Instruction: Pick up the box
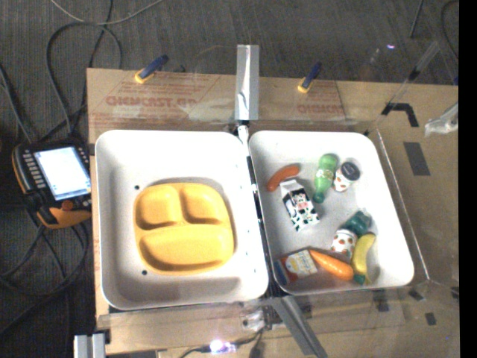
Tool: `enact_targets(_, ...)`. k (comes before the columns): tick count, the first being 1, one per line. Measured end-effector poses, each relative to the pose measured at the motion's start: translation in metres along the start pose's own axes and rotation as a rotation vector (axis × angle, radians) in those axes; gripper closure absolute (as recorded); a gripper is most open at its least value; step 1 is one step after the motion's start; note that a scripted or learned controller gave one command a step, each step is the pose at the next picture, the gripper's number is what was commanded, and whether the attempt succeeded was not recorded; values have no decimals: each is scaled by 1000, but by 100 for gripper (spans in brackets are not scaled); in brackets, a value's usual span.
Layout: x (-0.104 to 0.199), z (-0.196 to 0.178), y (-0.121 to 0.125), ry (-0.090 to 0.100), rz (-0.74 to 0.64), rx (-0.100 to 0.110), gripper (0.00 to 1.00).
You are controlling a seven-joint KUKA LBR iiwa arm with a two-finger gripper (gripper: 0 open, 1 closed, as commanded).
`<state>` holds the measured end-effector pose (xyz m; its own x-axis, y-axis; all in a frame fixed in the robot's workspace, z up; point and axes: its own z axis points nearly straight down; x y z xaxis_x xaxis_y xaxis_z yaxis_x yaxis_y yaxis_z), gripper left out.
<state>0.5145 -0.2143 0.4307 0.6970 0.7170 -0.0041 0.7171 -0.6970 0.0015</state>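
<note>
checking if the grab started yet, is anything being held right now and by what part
Nothing is held. The box lies untouched in the right bin, between the sausage and the green bottle.

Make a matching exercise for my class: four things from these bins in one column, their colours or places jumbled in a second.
Things:
1. tray
2. carton
3. carrot
4. bottle

Descriptions:
A. green
B. yellow, alone in the left bin
C. white with black patches
D. orange, near the front wall of the right bin

Pairs: 1-B, 2-C, 3-D, 4-A
</note>
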Motion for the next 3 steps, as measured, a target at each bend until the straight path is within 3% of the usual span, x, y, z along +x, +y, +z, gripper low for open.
enact_targets(1, -4, 133, -7, 2, -405, 3, 0)
enact_targets(2, -16, 287, -28, 3, -319, 7, 0)
enact_targets(3, 28, 257, 11, 1, -280, 3, 0)
